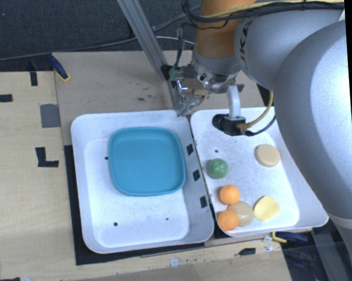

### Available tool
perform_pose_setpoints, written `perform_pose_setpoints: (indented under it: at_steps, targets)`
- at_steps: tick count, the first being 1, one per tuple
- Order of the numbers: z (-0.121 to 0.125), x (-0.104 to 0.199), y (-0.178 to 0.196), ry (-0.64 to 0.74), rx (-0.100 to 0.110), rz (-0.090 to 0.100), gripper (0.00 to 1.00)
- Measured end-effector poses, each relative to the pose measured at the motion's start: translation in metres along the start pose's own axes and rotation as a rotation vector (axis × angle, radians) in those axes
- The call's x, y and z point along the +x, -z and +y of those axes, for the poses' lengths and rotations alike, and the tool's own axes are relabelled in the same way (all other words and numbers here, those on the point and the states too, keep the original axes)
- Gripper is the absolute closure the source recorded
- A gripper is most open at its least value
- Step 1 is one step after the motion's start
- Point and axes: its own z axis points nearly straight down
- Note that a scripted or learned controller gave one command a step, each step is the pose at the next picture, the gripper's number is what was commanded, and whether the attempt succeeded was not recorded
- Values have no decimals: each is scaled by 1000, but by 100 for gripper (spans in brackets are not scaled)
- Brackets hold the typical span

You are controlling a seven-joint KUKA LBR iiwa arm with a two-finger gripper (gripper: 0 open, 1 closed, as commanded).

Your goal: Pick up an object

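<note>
Hovering gripper [184, 104] — grip state unclear — green ball [217, 168] well apart, nearer the camera

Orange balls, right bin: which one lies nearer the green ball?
The upper orange ball, just below the green ball; the other orange ball lies farther down, beside a beige ball.

A pale wooden surface [23, 195] carries black tape marks [45, 157] near its left edge and a grey patch [50, 114] toward its far edge. Beyond that edge spreads a dark grey backdrop [65, 21]. A grey metal strut [148, 40] slants across it. The light is even.
</note>
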Motion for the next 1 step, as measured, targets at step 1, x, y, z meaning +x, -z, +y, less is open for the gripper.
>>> perform_pose_setpoints:
  at_steps: [1]
  targets:
    - [-10, 43, -8, -1, 1, -1, 100]
